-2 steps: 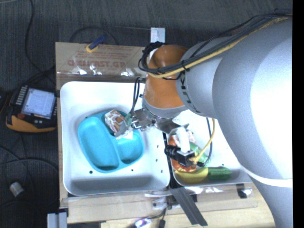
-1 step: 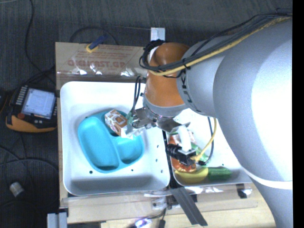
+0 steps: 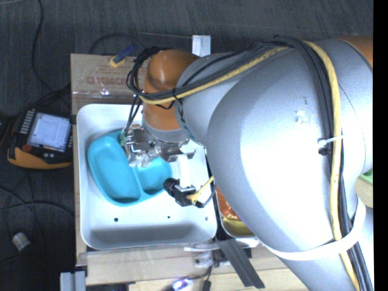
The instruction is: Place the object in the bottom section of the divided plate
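A blue divided plate lies in the left white bin, toward its left wall. Its large section is on the left and a smaller section is on the right. My gripper hangs low over the plate's upper right part, right above the ridge between the sections. The orange band and the grey wrist block my view of what lies beneath the gripper. A black and yellow cable fitting sticks out over the plate's right edge.
The big grey arm covers most of the right bin; an orange and yellow item peeks out there. A cardboard sheet lies behind the left bin. A handheld screen device rests on the floor at left.
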